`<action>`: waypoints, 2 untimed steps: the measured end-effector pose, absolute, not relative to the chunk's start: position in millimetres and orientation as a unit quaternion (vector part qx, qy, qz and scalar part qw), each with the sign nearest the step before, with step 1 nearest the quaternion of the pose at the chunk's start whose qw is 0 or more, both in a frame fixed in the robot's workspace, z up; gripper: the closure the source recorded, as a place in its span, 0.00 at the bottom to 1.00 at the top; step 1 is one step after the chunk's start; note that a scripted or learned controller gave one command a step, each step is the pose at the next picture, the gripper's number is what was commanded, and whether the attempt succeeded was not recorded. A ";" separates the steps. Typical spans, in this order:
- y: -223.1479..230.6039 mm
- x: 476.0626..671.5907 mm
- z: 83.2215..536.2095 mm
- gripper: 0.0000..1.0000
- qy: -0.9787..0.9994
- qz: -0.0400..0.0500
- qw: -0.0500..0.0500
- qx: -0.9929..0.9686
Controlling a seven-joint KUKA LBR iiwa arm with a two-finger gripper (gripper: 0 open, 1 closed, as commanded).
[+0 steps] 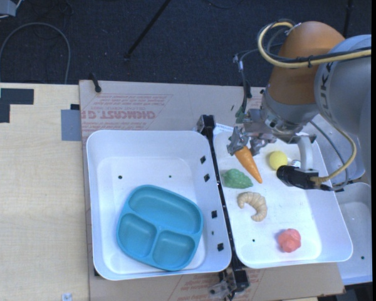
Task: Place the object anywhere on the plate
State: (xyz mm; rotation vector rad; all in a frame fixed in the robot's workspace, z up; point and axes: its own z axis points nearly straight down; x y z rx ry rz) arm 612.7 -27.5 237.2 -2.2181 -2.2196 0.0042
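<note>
Above the right-hand bin (338, 243), the grey arm (348, 74) with its orange band reaches in and brings its pincer (241, 144) down onto the thick end of a toy carrot (248, 164). The carrot's top sits between the fingers, which appear to be pinching it, while its pointed tip slants down toward the bin floor; whether it is already lifted clear or only touched cannot be told from this angle.

Close by in the same bin lie a green leaf-shaped piece (236, 179) just beside the carrot's tip, a tan croissant (254, 205) below it, a yellow ball (277, 160) to the right, and a pink-red fruit (289, 240) well apart near the front corner.

Across the divider, the left-hand bin (106, 155) holds the blue plate (160, 227), a three-compartment dish lying slightly askew toward the front. Nothing rests in any of its compartments.

By this showing the job is at its early stage: the grasp seems made or nearly made, but the carrot is not yet out of its starting bin. What is left is probably the larger part — raising the carrot, carrying it leftward over the black divider (212, 187) between the bins, and releasing it anywhere on the plate. The slim, tapered shape held near one end could swing or slip on the way.
</note>
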 end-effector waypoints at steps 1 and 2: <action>17.8 620.1 237.9 1.00 -0.708 0.001 0.001 -0.706; 72.9 626.3 230.7 1.00 -0.708 0.001 0.001 -0.707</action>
